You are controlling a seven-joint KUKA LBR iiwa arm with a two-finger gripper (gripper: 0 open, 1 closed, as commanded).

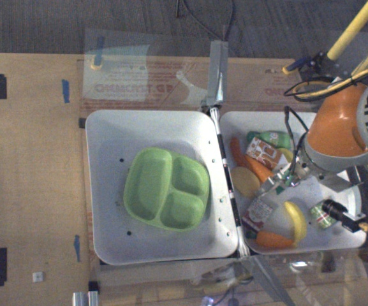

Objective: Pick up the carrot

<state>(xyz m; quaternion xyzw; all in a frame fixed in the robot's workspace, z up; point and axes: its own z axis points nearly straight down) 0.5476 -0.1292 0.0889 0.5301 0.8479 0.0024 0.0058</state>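
Note:
An orange carrot (257, 168) lies slanted in the right bin (356, 240), between a beige round food item (245, 182) and a red-and-white packet (264, 152). A second orange, carrot-like piece (275, 240) lies near the bin's front wall. My gripper (278, 183) hangs low over the middle of the right bin, just right of and below the slanted carrot's lower end. I see nothing clearly held in it.
The right bin also holds a reddish sausage (236, 150), a green packet (268, 137), a snack wrapper (258, 213), a banana (296, 220) and a green can (323, 216). The left bin (107, 171) holds a green divided plate (166, 188). Cables run at the back right.

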